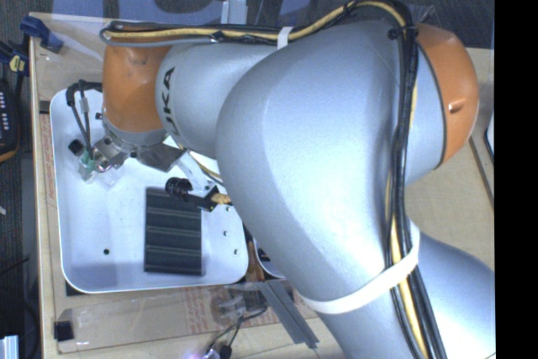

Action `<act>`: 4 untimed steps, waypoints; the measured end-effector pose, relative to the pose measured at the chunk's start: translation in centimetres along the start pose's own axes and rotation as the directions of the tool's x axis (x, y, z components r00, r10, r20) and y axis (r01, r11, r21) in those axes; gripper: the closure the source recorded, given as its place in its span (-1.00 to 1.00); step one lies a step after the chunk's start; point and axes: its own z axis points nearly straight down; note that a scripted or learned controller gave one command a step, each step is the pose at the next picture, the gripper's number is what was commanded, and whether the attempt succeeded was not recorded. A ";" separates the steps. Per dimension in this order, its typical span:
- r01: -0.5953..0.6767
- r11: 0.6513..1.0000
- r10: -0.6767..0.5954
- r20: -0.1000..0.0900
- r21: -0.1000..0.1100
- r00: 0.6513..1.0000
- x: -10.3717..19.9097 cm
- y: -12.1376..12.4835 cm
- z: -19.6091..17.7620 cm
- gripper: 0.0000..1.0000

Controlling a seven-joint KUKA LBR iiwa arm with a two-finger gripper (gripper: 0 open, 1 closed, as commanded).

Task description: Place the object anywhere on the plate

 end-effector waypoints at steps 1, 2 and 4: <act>0.100 0.995 -0.100 -0.001 -0.001 0.995 -1.5 -9.4 -0.1 1.00; -0.185 0.983 0.185 -0.001 0.000 0.983 6.5 -9.4 0.0 1.00; -0.181 0.984 0.181 0.000 0.004 0.984 6.5 -10.7 -5.1 1.00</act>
